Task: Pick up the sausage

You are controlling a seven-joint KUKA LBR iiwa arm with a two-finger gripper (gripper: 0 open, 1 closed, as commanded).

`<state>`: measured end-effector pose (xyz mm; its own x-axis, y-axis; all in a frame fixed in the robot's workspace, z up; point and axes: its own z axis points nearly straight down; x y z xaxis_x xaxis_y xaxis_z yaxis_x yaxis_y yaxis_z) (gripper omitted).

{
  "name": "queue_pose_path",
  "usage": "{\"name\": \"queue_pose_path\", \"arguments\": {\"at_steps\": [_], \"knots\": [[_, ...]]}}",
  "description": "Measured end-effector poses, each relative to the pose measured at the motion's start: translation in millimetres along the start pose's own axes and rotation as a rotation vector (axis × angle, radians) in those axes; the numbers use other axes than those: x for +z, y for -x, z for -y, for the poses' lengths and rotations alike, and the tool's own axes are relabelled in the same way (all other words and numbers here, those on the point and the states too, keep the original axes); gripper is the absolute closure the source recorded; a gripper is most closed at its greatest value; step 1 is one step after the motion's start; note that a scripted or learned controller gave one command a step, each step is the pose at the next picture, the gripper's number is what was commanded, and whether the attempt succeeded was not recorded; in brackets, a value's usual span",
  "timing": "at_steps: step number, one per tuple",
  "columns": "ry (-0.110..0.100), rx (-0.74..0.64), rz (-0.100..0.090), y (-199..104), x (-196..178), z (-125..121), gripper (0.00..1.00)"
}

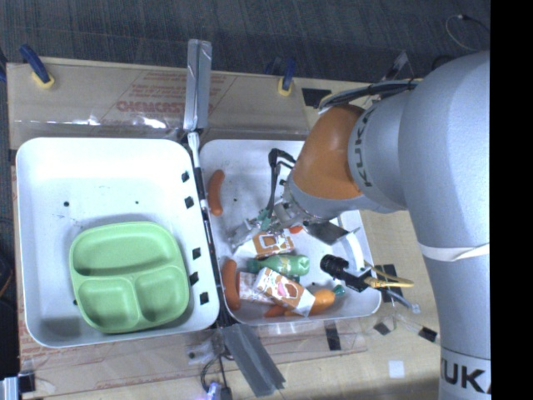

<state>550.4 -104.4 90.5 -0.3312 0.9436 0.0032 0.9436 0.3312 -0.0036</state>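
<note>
Grey arm (433, 140) reaches down into right bin (250, 161), pincer (275, 215) near sausage (216, 192).

The grey KUKA arm (433, 165) enters from the right side and bends over the right-hand shallow white bin (241, 161). Its thick upper link stands tall along the right, with the orange band (329, 161) just above the wrist. Below the band the two-finger tool (271, 217) points down and to the left, low over the middle of that bin.
</note>
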Motion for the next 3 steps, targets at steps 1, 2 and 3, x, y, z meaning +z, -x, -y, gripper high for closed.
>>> {"name": "queue_pose_path", "arguments": {"at_steps": [1, 2, 3], "knots": [[0.001, 0.082, 0.002, 29, -29, -102, 0.0], [-0.003, 0.352, -0.001, 24, 0, -65, 0.0], [-0.006, 0.463, 0.002, 28, 0, -101, 0.0]]}}
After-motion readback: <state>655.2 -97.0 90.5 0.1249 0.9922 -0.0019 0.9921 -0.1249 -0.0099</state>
